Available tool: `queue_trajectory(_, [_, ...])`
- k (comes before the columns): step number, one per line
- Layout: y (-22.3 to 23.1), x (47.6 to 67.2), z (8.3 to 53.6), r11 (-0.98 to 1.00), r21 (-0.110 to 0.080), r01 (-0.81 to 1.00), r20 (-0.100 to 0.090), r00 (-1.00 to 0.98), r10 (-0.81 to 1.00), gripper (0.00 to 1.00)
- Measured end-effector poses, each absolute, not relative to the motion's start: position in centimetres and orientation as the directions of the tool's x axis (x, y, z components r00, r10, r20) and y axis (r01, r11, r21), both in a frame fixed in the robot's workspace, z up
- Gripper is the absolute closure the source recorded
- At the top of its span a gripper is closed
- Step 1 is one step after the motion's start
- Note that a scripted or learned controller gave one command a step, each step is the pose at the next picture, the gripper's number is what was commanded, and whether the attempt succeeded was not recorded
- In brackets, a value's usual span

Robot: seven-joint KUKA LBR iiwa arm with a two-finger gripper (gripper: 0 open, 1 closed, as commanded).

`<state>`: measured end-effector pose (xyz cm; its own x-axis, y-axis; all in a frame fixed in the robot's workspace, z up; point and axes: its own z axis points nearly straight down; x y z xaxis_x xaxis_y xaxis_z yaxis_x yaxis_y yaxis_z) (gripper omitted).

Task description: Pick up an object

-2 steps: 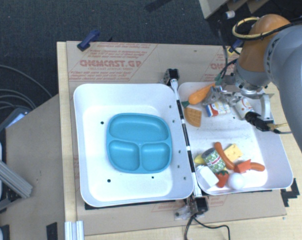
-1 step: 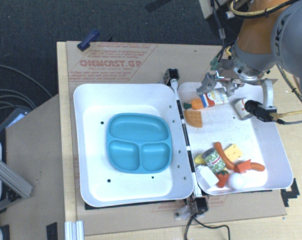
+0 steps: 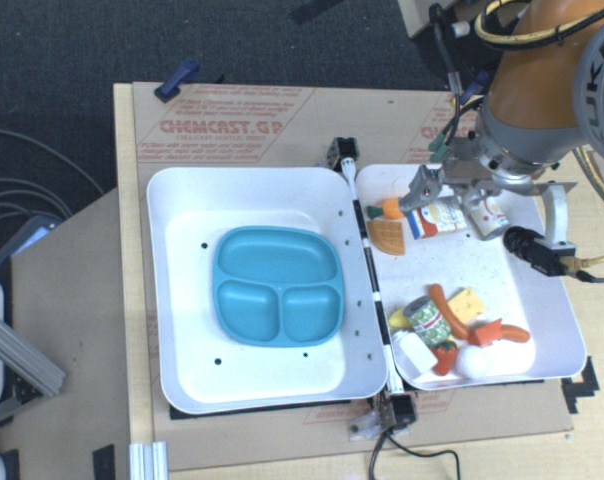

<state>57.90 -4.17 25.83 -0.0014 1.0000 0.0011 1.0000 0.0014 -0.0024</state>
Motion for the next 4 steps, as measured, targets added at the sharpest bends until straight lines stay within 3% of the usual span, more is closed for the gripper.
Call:
queue_trajectory(1, [-7.6,61.7,24.1,-0.001,0.001,1.0,-0.001,0.001,1.0,1.0])
queue_trajectory(2, [-7.7,65.4,25.0,0.001,0.002,1.0,-0.001,-0.001,1.0,1.0])
queue_trajectory(3, [-5.6,66.7,26.1,0.001,0.002,1.0,-0.001,-0.001,1.0,1.0])
queue_trajectory(4, [-5.1,66.7,26.5,0.001,0.003,1.0,-0.001,-0.001,1.0,1.0])
